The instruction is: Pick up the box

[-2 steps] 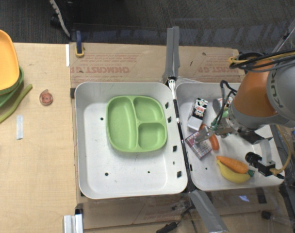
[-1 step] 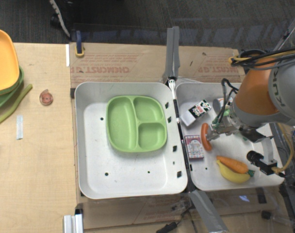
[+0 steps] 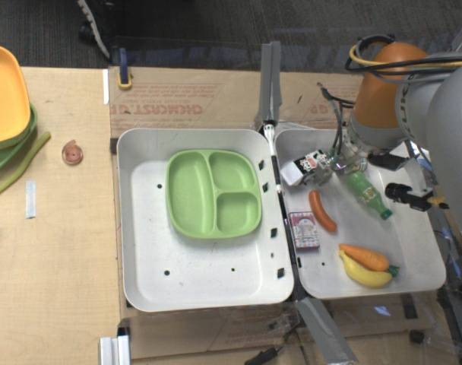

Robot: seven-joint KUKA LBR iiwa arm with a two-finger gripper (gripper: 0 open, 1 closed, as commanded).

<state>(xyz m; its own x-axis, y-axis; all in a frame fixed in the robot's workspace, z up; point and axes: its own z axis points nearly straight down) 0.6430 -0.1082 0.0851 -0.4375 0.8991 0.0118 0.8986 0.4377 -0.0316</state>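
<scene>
The box (image 3: 304,230) is a small pink and dark red carton lying flat by the left wall of the right bin (image 3: 421,280). My gripper (image 3: 305,168) hangs over the back left part of that bin, at the end of the grey arm with its orange band (image 3: 383,90). It is apart from the box, a short way behind it. Nothing can be seen held in it.
The right bin also holds a red sausage (image 3: 322,210) just right of the box, a green bottle (image 3: 368,192), a carrot (image 3: 364,257) and a banana (image 3: 365,274). A green divided plate (image 3: 213,194) lies in the left bin (image 3: 140,280). Yellow and green dishes (image 3: 4,105) sit far left.
</scene>
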